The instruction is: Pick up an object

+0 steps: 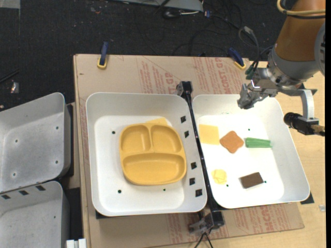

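Hand over the right bin's far edge

The hand (247,101) hangs above the right bin (289,159); its grip cannot be told. An orange piece (231,141) lies mid-bin.

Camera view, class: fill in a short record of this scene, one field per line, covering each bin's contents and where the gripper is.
left bin: yellow divided tray
right bin: pale yellow square, orange piece, green strip, small yellow piece, brown block
gripper: above right bin's far edge
held item: none visible
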Robot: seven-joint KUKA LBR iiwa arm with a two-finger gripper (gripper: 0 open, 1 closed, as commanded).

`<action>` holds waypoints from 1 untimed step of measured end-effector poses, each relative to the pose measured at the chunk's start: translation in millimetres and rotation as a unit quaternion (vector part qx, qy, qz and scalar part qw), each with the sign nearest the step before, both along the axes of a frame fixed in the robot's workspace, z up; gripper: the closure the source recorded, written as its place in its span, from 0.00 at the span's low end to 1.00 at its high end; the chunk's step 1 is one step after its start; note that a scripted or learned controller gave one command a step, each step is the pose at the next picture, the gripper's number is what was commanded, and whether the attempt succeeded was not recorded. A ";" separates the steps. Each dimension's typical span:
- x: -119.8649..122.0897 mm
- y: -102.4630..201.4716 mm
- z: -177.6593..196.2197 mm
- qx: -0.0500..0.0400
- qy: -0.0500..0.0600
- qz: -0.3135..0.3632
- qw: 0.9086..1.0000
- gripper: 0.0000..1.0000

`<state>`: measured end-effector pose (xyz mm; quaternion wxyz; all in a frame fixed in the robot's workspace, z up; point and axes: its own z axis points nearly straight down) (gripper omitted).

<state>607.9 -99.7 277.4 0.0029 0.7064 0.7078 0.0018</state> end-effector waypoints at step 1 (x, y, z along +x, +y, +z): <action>-16.2 51.5 0.3 0.002 0.003 0.003 1.000 1.00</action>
